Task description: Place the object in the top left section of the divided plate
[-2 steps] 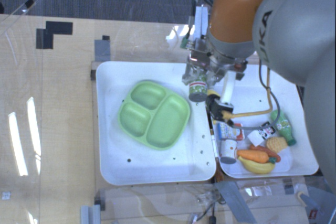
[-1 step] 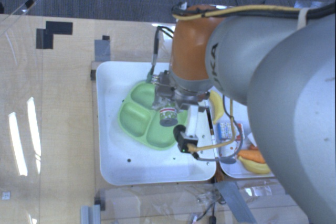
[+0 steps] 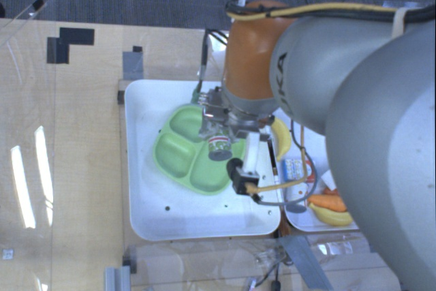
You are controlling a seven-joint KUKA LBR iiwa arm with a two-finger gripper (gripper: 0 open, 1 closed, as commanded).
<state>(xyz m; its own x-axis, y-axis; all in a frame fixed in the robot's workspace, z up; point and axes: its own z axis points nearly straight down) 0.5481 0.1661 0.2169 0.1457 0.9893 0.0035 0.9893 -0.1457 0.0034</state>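
The arm [image 3: 327, 78] is reaching in from the right and is hanging over the left bin [image 3: 146, 215], where the green divided plate [image 3: 178, 152] is lying. Under the wrist, the gripper [image 3: 216, 140] is sitting above the right part of the plate. Just below it a small round thing with a pale top and a green and red mark, maybe a small cup or can [image 3: 219, 146], is showing. I cannot tell if the gripper is grasping it, because the wrist is covering that place.

The risk, as I judge it, is that the can is hanging over the rib between the sections, not over the top left section [image 3: 185, 122]. If it is dropped here, it could land on the rib, tip, and roll into a wrong section or onto the bin floor. The dangling cable [image 3: 272, 185] could also be catching the plate edge and shifting it.

The can seems to be standing nearly upright, with its long axis pointing up toward the camera and its round end facing us.

In the right bin [image 3: 300, 221] a banana [image 3: 281, 138] and a carrot [image 3: 327, 202] are lying.
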